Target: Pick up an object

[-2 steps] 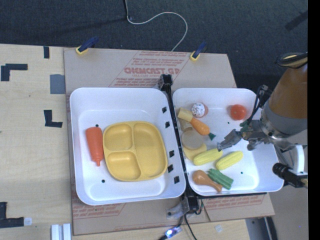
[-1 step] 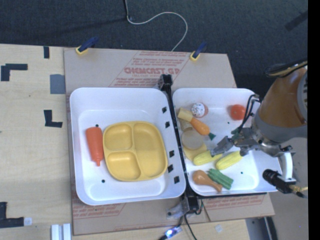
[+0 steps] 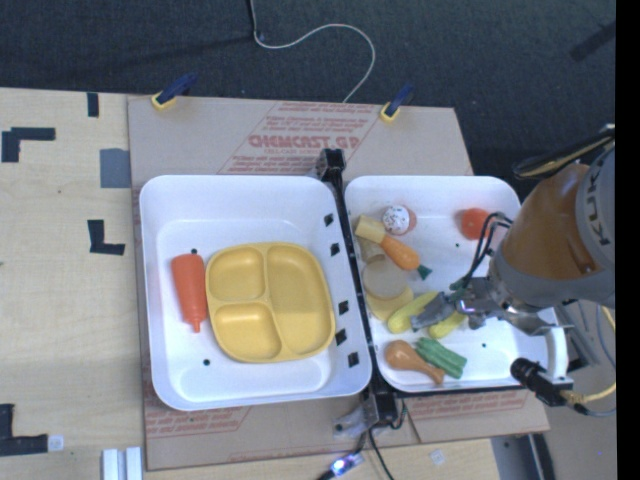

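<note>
A: The end effector (image 3: 440,313) sits low over a yellow banana-like toy (image 3: 412,310) in the middle of the right bin (image 3: 440,186). It looks like light, hard, slick plastic; I'd pinch it across its narrow middle.

B: Fingers shut on it?

A: I cannot tell.

B: Count?

A: Right bin: roughly eight toys, with one carrot (image 3: 398,253) and one red piece (image 3: 474,222). Left bin (image 3: 240,186): one yellow divided plate (image 3: 270,301), one orange carrot (image 3: 188,290).

glossy yellow plastic plate (image 3: 270,300), cardboard sheet (image 3: 290,138)
</note>
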Robot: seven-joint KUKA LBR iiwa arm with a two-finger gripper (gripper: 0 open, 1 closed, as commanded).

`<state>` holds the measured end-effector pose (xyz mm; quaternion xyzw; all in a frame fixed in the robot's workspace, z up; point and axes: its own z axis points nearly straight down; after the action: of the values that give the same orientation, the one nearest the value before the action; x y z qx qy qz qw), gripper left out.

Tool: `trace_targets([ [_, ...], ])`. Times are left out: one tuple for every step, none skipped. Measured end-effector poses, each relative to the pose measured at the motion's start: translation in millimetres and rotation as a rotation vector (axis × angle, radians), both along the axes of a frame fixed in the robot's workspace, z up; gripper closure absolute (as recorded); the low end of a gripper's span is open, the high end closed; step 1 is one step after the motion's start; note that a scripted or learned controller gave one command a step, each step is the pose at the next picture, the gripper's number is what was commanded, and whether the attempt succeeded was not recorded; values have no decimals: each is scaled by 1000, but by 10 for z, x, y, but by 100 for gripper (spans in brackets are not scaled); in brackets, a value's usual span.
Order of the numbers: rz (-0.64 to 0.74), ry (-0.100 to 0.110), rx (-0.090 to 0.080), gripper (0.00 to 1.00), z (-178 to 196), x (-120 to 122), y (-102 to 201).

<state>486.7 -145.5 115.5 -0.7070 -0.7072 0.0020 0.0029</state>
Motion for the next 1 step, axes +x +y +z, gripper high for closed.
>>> trace_targets([
  [1,-4,-1,0,-327,-5,9],
])
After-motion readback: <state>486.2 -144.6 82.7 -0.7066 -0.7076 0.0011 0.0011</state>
